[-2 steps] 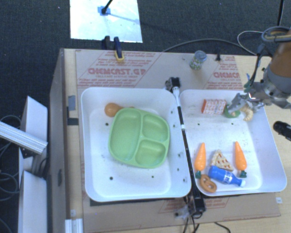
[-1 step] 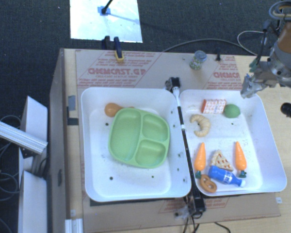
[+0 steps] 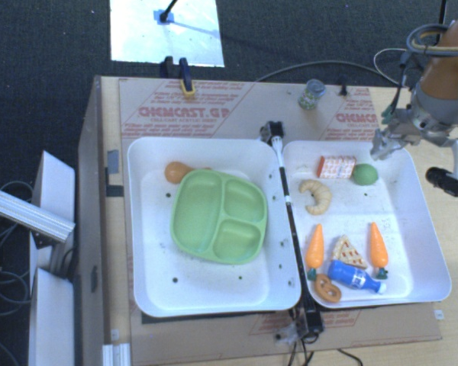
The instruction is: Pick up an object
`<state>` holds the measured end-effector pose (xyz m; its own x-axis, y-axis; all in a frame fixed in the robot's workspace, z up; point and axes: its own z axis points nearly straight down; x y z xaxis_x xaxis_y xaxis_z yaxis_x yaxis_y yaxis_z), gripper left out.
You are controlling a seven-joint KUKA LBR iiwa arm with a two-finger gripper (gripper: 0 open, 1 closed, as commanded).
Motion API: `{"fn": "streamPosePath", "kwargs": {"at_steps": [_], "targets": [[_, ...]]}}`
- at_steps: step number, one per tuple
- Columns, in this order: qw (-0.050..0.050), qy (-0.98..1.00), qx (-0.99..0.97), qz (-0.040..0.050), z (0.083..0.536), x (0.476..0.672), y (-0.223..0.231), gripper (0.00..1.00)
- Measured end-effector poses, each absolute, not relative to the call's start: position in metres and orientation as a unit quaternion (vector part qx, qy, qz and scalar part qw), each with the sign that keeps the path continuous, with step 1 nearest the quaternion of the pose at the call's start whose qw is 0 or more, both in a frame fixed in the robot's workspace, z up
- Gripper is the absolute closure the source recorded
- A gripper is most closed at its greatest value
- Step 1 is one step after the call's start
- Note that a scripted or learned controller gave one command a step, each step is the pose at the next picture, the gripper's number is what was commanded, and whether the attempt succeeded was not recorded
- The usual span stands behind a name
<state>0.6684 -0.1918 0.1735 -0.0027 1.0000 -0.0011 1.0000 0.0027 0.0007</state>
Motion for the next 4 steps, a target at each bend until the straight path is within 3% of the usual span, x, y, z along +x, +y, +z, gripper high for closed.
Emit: {"fn": "streamPosePath", "kwargs": {"at_steps": [1,2,3,4], "targets": [[0.002,0.708,0.706,0.0004,0.175,0.669,-0.192,0.0],[-0.003,0.709,0.705,-0.0028,0.085,0.667,-0.193,0.0],[-0.001,0.709,0.705,-0.0033,0.096,0.668,-0.194,1.0],[0.002,0.709,0.705,0.0021,0.178,0.67,-0.125,1.0]]}}
